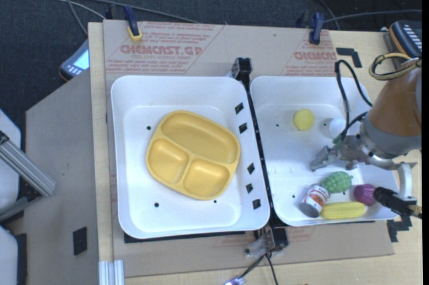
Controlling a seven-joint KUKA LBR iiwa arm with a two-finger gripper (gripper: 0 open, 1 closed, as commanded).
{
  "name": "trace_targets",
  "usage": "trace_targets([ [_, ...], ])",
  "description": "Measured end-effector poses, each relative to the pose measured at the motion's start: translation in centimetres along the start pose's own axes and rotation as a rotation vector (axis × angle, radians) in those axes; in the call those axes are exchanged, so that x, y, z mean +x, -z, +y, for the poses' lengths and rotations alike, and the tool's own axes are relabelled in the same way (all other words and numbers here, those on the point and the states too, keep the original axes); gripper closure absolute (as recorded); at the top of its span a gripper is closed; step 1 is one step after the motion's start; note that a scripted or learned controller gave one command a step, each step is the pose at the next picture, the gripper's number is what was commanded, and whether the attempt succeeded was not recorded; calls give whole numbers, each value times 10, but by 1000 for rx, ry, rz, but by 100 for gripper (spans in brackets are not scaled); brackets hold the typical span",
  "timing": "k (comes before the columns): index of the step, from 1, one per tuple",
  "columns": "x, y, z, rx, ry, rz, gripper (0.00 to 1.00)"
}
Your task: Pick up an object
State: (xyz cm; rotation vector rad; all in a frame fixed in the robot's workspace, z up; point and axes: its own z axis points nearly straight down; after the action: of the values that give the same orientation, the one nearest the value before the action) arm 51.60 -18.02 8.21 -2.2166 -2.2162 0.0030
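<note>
Left bin [127, 163]: yellow divided plate [193, 153] lying flat at its middle; right bin [281, 92]: yellow ball [303, 119] far side, apart from the rest; can [314, 198], yellow corn-like piece [344, 210], green lumpy toy [336, 181] and purple item [364, 193] bunched at near-right edge. Gripper [326, 156] low over right bin, just far of green toy, fingers apparently spread w/ nothing between them. Risks: closing short of the toy and gripping air; nudging the packed cluster vs. bin wall so items jam or scatter.
</note>
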Motion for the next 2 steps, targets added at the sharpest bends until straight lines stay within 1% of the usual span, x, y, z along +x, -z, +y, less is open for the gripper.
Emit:
trace_targets([
  [1, -1, 14, 2, -6, -1, -2, 100],
  [2, -10, 62, -1, -11, -1, -6, 100],
])
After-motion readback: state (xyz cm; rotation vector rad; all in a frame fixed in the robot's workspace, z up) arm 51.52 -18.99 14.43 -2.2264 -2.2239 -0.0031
